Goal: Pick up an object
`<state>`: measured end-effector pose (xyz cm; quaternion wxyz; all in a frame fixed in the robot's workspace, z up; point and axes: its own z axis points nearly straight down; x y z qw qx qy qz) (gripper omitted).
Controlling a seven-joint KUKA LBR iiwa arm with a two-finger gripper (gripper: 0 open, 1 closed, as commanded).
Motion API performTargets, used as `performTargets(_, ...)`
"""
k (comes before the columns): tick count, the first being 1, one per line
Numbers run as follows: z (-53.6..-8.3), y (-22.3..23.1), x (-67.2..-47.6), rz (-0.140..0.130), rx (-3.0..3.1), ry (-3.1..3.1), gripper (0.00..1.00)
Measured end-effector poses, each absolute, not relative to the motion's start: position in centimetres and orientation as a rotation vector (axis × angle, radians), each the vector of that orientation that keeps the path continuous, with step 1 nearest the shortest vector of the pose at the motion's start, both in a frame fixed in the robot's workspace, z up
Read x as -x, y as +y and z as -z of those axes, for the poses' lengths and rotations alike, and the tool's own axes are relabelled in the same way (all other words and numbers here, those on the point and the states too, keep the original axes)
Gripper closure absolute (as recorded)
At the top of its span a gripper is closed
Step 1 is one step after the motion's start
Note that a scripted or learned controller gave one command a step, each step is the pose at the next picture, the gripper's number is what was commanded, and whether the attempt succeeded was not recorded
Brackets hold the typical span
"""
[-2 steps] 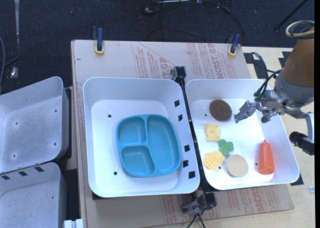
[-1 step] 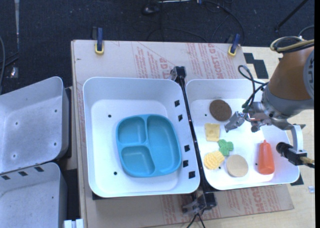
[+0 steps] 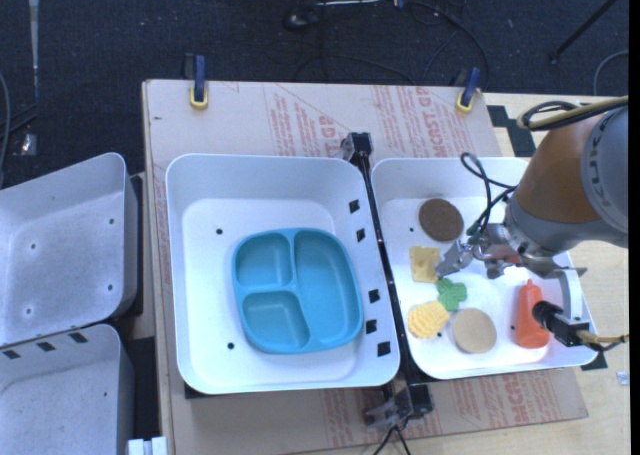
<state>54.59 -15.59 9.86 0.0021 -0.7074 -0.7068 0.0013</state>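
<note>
The right bin (image 3: 400, 193) holds several toy foods: a brown round cookie (image 3: 440, 217), a yellow cracker (image 3: 424, 263), a green broccoli piece (image 3: 452, 293), a yellow ridged piece (image 3: 428, 320), a tan disc (image 3: 474, 331) and an orange bottle (image 3: 529, 317). My gripper (image 3: 474, 259) hangs over the middle of this bin, just right of the yellow cracker and above the broccoli piece. It looks open, with nothing between its fingers. The arm's wrist covers the bin's right side.
A blue three-compartment plate (image 3: 297, 290) lies in the left bin (image 3: 190, 243). A black divider (image 3: 372, 243) runs between the two bins. Spare white bins (image 3: 60, 233) sit off the bench at the left. A cable (image 3: 478, 183) loops from the wrist over the right bin.
</note>
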Motion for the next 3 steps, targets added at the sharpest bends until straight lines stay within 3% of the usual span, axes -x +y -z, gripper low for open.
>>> performTargets(1,-11.2,-15.6,-54.7,0.0,2.223,-2.22,1.0)
performTargets(3,-22.8,-15.5,-55.3,0.004,2.222,-2.228,1.0)
